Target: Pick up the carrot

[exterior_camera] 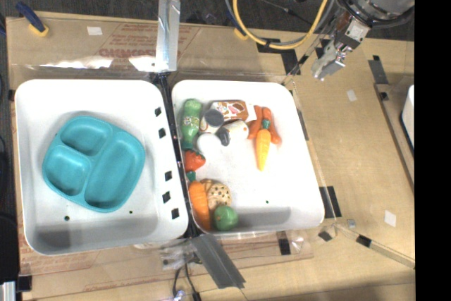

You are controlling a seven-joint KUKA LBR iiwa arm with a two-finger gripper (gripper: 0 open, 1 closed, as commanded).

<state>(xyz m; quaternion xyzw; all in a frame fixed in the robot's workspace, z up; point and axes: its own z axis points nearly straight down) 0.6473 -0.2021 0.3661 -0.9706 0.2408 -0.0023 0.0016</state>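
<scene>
Claw: my grey two-finger gripper (328, 65) hangs past the far right corner of the right white bin (299, 183); I cannot tell how wide it stands, and nothing shows in it.
Carrot: the long yellow-orange carrot with a green top (262, 145) lies inside that bin, right of centre, tip toward me.
Neighbours: an orange-red pepper (265, 120) touches its top end; a white toy with a dark cap (224, 133) sits just left.
Clutter: a green cucumber-like piece (191, 118) and other play food hug the bin's left wall.
Left bin: a teal divided plate (93, 163) rests there.
Judgement: I reckon the arm is parked high, clear of the bin wall, before descending.
</scene>
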